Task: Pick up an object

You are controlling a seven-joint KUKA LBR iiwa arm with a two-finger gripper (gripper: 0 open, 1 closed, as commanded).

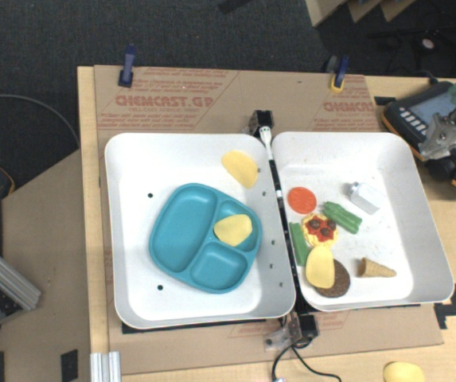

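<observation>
Cardboard-topped bench (172, 94), two white bins side by side. Your gripper (449, 134) sits beyond the right bin (418, 213) and you can't tell its state. Just left of it lie a grey block (363, 197) and a cone (377, 270) — farther left, a blue tray (180, 229) holds a yellow piece (233, 229).

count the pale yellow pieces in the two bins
3. One lies on the left bin's floor near its upper right corner, one sits in the blue tray's right compartment, one rests on a brown disc in the right bin.
</observation>
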